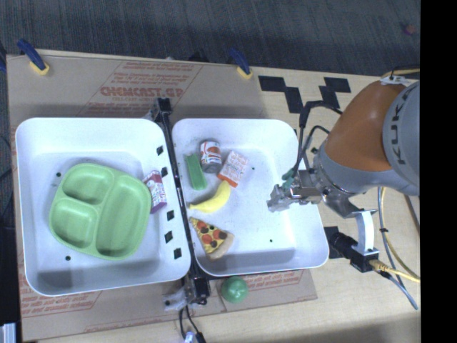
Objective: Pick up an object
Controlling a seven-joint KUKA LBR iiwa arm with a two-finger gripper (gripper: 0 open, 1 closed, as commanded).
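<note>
Hovering over the right bin, your tool stood apart from the banana; its state you couldn't tell, so a descent risked missing.

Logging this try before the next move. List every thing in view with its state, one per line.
gripper: over the right bin, holding nothing visible
green divided plate: flat in the left bin
small packet: against the plate
banana: lying in the right bin
pizza slice: lying flat
can: on its side
green ball: outside the bins
</note>
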